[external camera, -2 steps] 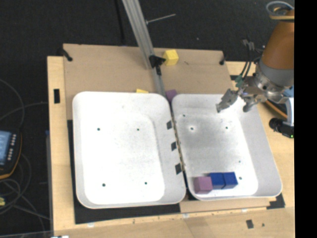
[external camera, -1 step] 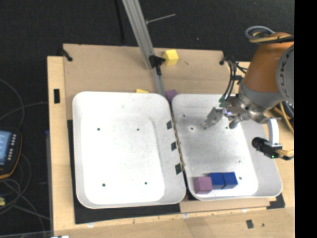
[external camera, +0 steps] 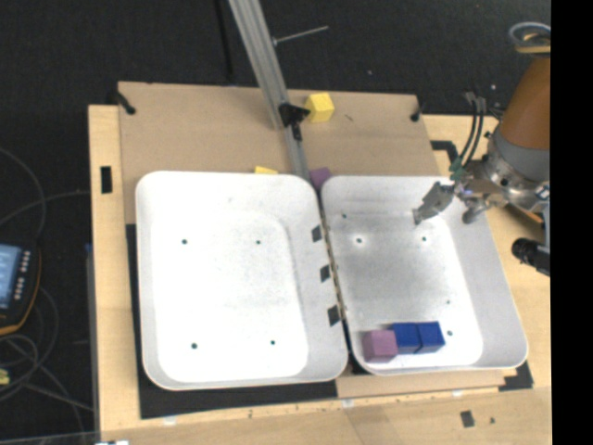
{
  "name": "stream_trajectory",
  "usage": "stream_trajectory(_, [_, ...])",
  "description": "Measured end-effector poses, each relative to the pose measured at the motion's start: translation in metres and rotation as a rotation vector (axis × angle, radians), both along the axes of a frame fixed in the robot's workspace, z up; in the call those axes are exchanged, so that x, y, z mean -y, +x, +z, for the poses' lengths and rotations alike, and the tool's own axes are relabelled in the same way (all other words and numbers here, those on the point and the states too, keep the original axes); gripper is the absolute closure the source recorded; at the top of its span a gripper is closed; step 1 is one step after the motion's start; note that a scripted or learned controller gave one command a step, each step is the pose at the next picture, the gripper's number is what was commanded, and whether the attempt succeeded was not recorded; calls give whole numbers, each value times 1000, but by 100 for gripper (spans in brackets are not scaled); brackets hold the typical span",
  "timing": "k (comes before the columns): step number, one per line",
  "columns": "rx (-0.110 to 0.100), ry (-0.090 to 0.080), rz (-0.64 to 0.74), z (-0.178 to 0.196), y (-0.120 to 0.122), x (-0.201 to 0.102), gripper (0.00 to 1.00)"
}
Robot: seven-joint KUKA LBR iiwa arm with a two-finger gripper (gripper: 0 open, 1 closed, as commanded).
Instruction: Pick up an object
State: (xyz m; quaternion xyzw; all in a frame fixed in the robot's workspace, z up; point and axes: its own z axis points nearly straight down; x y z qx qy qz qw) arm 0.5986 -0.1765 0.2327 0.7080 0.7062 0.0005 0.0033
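Now the arm (external camera: 523, 119) comes in from the right edge of the frame, in the upper right part; its orange band is visible above the grey wrist; the gripper (external camera: 451, 204) hangs over the upper right corner of the right bin (external camera: 491, 276), and I see one grey finger pointing down and to the left, another shorter one beside it. Whether the gripper is released or clenched I cannot tell from this slant; no object is seen between its tips.

Two shallow white bins lie side by side on the bench (external camera: 107, 248); the left bin (external camera: 232, 276) takes the centre-left of the frame, the right bin takes the centre-right. Near the lower edge of the right bin, at its lower left corner, there are the objects to pick: a purple block (external camera: 379, 344), and just beside it on the right a blue block (external camera: 416, 336), which looks like two blue cubes touching each other; these are well apart from the gripper.

Outside the bins, a yellow block (external camera: 321, 107) sits at the upper middle of the frame next to a slanted metal rail (external camera: 264, 58); a small purple piece (external camera: 320, 176) shows just above the gap between the two bins; a small yellow piece (external camera: 266, 170) shows at the upper edge of the left bin.
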Motion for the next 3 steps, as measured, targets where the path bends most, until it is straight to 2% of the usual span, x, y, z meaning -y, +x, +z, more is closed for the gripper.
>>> stream_trajectory(1, [-10,5,7,-54,-24,-48,0])
stream_trajectory(2, [-1,1,-1,6,-106,-23,0])
stream_trajectory(3, [6,0,5,78,-113,-18,0])
